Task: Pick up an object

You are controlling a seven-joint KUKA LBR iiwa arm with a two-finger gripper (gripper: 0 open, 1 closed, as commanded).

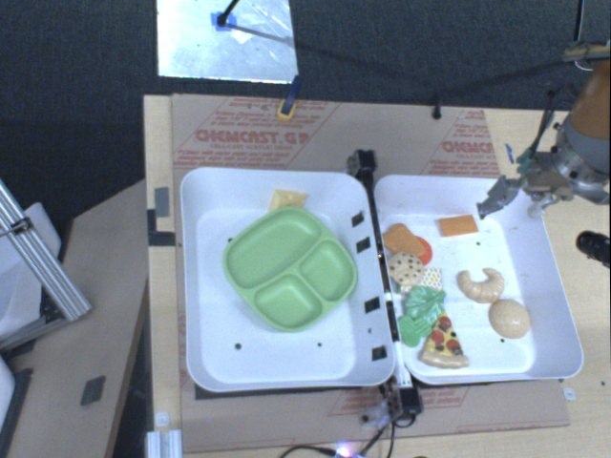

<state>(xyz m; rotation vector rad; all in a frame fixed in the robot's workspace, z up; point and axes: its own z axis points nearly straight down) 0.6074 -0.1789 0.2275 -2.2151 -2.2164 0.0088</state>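
My gripper (511,207) hangs over the far right part of the right bin (549,284), open, with nothing between its fingers. An orange cheese slice (458,225) lies just to its left and a little nearer. Below it in the bin lie a croissant (480,284) and a bread roll (509,318). Along the bin's left side sit an orange and red piece (406,241), a cookie (406,268), a cracker (431,278), a green lettuce leaf (420,311) and a pizza slice (444,343).
The left bin (205,284) holds a green divided plate (289,268) and a small yellow piece (286,199) at its far edge. A black divider (374,256) runs between the bins. A silver sheet (227,27) lies beyond the bench.
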